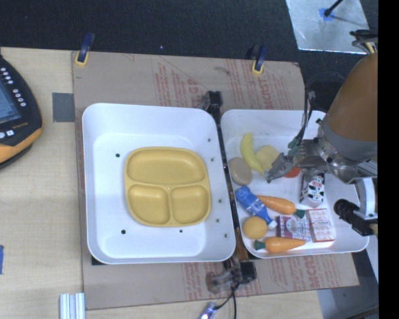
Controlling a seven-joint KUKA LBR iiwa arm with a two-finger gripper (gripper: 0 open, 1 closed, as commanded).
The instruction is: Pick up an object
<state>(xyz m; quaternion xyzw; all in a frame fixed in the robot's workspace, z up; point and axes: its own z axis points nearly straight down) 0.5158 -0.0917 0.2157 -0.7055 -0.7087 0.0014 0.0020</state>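
Observation:
The right bin (332, 126) holds several toy foods. A yellow banana (249, 153) and a pale yellow piece (268, 156) lie at its upper left, with a tan oval (240, 171) below them. Lower down are a blue bottle (253, 203), an orange carrot (277, 205), a yellow-orange ball (255, 228), a second carrot (283, 244), a flat red-and-white box (310, 227) and a small black-and-white carton (312, 190). My gripper (282, 167) hangs low over the bin's middle, just right of the pale yellow piece. A small red item (292, 173) peeks out beneath it.
The left bin (100, 178) carries a yellow divided tray (167, 185). A teach pendant (3, 115) lies on the bench at the far left. Clamps (257, 58) hold the cardboard sheet under the bins. The arm's bulk covers the right bin's far right side.

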